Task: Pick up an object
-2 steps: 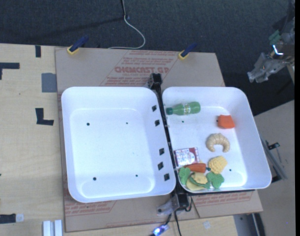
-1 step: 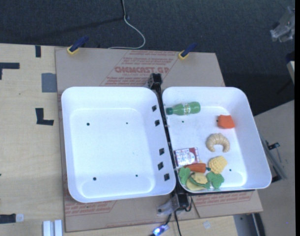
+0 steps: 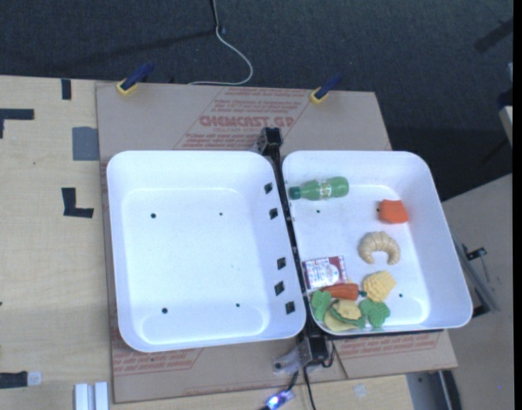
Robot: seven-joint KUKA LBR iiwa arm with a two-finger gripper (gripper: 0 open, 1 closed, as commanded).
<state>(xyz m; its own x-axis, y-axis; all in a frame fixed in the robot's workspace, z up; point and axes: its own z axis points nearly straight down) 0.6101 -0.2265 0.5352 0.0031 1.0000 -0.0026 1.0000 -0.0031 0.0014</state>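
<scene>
White plastic, shallow and square-cornered, makes up both bins, set side by side and touching along a black middle seam. The left bin (image 3: pixel 192 246) has bare floor with a few small dark dots. The right bin (image 3: pixel 419 259) holds all the loose objects.

Within that right bin, a green plastic bottle with a pale label (image 3: pixel 319 190) lies on its side at about 11 o'clock, close to the seam. A small orange block (image 3: pixel 394 212) sits at 2 o'clock, well apart from the bottle. A tan toy croissant (image 3: pixel 379 247) rests near the centre, toward 3 o'clock. Just below it is a yellow corn-like piece (image 3: pixel 378 284). A red and white flat packet (image 3: pixel 323 272) lies at 8 o'clock, beside the seam. At 6 o'clock a cluster is packed together: an orange-red piece, perhaps a carrot (image 3: pixel 342 292), a yellow-green lump (image 3: pixel 346 314) and a green leafy piece (image 3: pixel 376 313), all touching.

Both bins rest on a brown printed cardboard sheet (image 3: pixel 243 118), clamped at 12 o'clock by two blue and yellow clips (image 3: pixel 135 78), on a pale wooden bench (image 3: pixel 38 254). How the gripper stands, wide or narrow, cannot be told.
</scene>
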